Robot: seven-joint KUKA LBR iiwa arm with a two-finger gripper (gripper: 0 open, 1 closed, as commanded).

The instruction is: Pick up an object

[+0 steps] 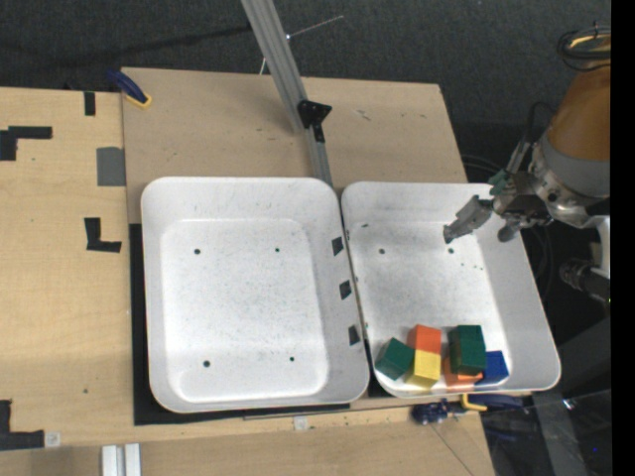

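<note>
The left bin (243,286) lies bare of blocks, so it offers nothing to pick. The right bin (397,266) touches it along the middle seam, and all the objects sit bunched at its six o'clock corner, against the near rim. Reading that cluster from left to right: a green block (395,358), a yellow block (427,366) with an orange block (427,338) just behind it, a dark green block (467,346) raised a little on its neighbours, and a blue block (495,366) at the far end.

The gripper (484,220) hangs at the bin's two o'clock side, well apart from the cluster. Its two fingers stand spread, with one dark fingertip (458,228) reaching left over the bin floor and nothing between them.

The step in hand looks like the approach. To do it well, the arm should travel towards six o'clock and choose an edge piece. The green block seems the fairest target, since its left face is free. The packed middle blocks would likely jam a finger, and the near rim leaves little room to descend.
</note>
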